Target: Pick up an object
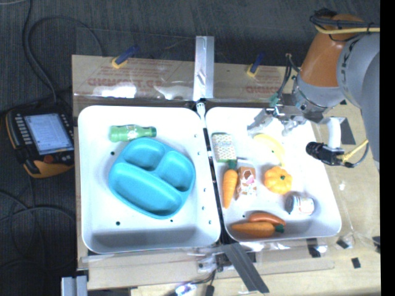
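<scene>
Camera view looks down on the bench point(86, 66) with two white bins side by side. So the left bin point(92, 227) has a big blue divided tray point(152, 176) sitting roughly in the middle, tilted a bit, and a green bottle point(132, 132) lying on its side just beyond it, toward the far left corner.

Right bin point(330, 224) is where all the small stuff is. Along its left side there's a small patterned packet point(223, 145), and just nearer than that a carrot point(229, 187) lying lengthwise, right beside a little pink-and-white carton point(247, 182). A small orange pumpkin point(278, 179) sits around the middle, with a yellow banana-ish thing point(270, 145) farther back. Near the right side there's a silver can point(300, 204) on its side, and along the near wall a long orange and red veggie pair point(259, 224), touching each other.

The arm point(333, 60) comes in from the far right, and the end effector point(276, 123) hangs over the far part of the right bin, just beyond the yellow piece. Its fingers point(257, 125) look spread apart with nothing between them. Whether a tip actually touches the yellow thing, can't tell from this angle.
</scene>
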You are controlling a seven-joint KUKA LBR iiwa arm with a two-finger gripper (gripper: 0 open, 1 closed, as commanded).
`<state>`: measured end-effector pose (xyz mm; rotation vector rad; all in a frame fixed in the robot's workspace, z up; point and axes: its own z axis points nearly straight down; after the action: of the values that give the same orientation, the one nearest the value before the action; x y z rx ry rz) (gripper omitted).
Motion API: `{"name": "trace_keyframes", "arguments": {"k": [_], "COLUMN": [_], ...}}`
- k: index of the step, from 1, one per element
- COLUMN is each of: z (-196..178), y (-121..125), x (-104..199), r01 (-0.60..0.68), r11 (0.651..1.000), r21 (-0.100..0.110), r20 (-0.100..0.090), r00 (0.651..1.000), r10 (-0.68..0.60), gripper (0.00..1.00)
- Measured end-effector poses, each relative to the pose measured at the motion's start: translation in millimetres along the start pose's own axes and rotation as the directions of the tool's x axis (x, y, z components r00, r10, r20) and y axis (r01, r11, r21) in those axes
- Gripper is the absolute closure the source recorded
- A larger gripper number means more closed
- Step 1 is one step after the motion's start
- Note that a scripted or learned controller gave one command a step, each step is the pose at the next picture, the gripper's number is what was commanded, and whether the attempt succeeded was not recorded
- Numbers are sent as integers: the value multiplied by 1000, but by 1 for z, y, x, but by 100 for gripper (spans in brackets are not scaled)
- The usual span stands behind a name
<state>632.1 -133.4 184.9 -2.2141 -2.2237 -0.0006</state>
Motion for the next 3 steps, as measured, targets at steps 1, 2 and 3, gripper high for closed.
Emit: {"name": "trace_keyframes", "arguments": {"k": [1, 2, 3], "z": [73, 95, 85], "y": [-37, -44, -42], "x": [-47, -47, -46], "r01": [28, -117, -115], "r11": [1000, 993, 993], "r21": [1, -10, -14], "r20": [4, -2, -5], "r00": [1000, 993, 993], "r10": [-28, 117, 115], "gripper": [0, 0, 100]}}
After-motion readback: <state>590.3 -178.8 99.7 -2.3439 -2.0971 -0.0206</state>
